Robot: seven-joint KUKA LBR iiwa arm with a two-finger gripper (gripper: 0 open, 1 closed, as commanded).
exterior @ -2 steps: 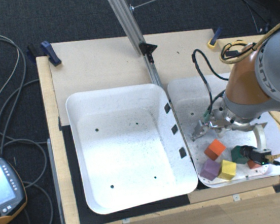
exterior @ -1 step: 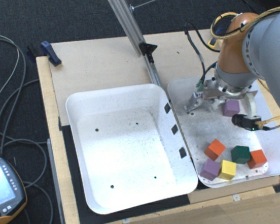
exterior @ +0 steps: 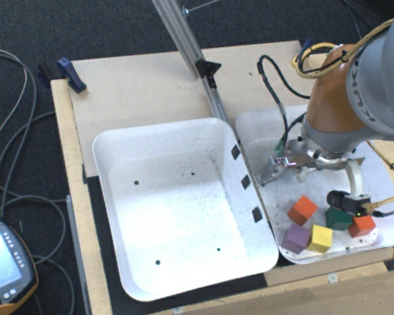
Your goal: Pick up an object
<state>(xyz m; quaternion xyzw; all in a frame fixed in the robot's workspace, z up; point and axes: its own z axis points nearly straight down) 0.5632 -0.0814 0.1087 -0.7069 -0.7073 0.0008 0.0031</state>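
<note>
Gripper [exterior: 272, 173] hangs low over the right bin [exterior: 260, 136], close to that bin's left wall, where it abuts the left bin [exterior: 174, 199]. Whether the gripper is released or clenched cannot be told from this slant; nothing is seen in its hold.

Nearest candidate: orange cube [exterior: 303, 210], on the bin floor, apart from the gripper, toward the bin's near edge and a little to the view's right. The cube has no long axis; its faces sit turned at an angle to the bin walls, so the wrist would likely need to be squared to one pair of faces.

Other contents, clustered in the near corner: purple cube [exterior: 297, 237] and yellow cube [exterior: 321, 239], side by side just beyond the orange cube; green block [exterior: 338, 219] and a red-orange block [exterior: 363, 225] further right.

Surface: white, shallow, lightly speckled, level. Room: bare floor around the orange cube on the gripper's side; crowded on its far side. Judgement: approach from above is open, but neighbours could be nudged.
</note>
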